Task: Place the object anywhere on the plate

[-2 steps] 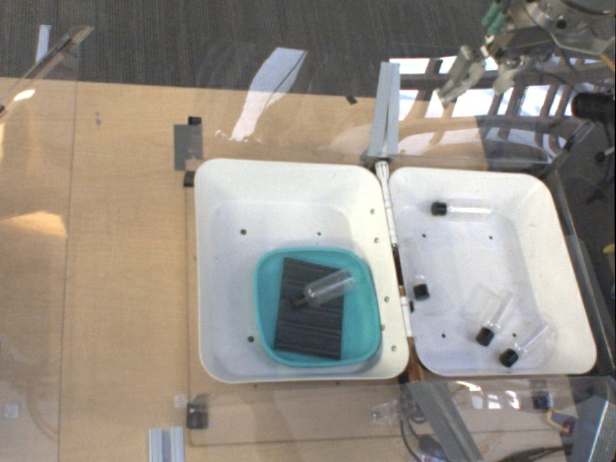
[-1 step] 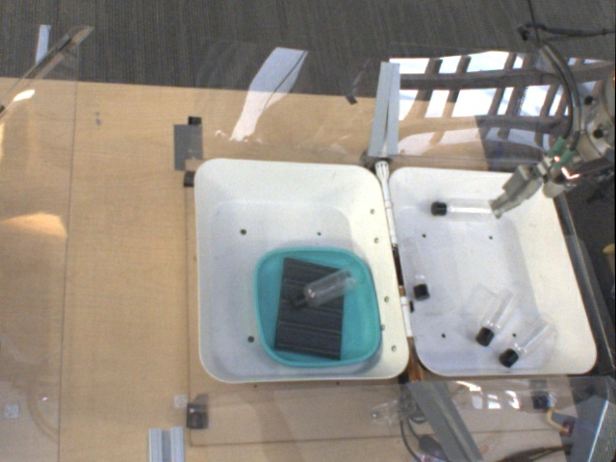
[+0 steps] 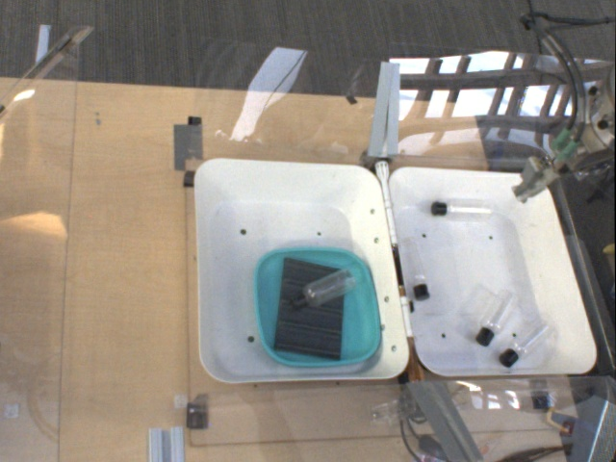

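A teal square plate [image 3: 266, 287] sits in the front of the left bin [image 3: 221, 229]. A dark ribbed pad [image 3: 308, 327] lies on the plate. A clear vial [image 3: 329, 287] lies tilted across the pad's upper right, with its dark cap toward the left. The gripper [image 3: 533, 179] hangs at the far right corner of the right bin [image 3: 558, 258], well away from the plate, with nothing visibly held.
The right bin holds several clear vials with black caps: one [image 3: 460, 208] near the back, two [image 3: 491, 318] [image 3: 524, 345] at the front right, and a small black cap [image 3: 420, 292] by the left wall. A grey divider post [image 3: 385, 114] stands between the bins at the back.
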You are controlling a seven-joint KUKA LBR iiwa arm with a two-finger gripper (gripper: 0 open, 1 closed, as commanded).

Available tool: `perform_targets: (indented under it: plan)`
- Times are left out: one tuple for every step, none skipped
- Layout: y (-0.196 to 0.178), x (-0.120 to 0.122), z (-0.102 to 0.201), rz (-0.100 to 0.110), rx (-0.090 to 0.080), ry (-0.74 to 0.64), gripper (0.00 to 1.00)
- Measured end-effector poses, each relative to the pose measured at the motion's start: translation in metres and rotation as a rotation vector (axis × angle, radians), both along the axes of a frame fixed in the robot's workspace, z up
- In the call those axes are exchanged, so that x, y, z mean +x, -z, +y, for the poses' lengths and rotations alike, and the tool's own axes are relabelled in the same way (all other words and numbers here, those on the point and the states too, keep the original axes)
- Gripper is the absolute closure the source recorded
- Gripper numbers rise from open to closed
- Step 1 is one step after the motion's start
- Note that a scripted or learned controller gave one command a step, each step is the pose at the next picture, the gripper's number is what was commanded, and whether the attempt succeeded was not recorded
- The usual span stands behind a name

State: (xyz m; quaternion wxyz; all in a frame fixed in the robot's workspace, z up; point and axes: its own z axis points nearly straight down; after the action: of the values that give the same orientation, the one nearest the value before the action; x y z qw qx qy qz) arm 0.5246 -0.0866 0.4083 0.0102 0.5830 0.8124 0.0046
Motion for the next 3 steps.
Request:
perform_targets:
  plan:
    - [-0.03,0.036,0.066,0.008,0.0,-0.205,1.0]
    - [-0.029,0.072,0.139,0.009,-0.002,-0.44,1.0]
    - [-0.022,0.127,0.19,0.01,-0.003,-0.57,1.0]
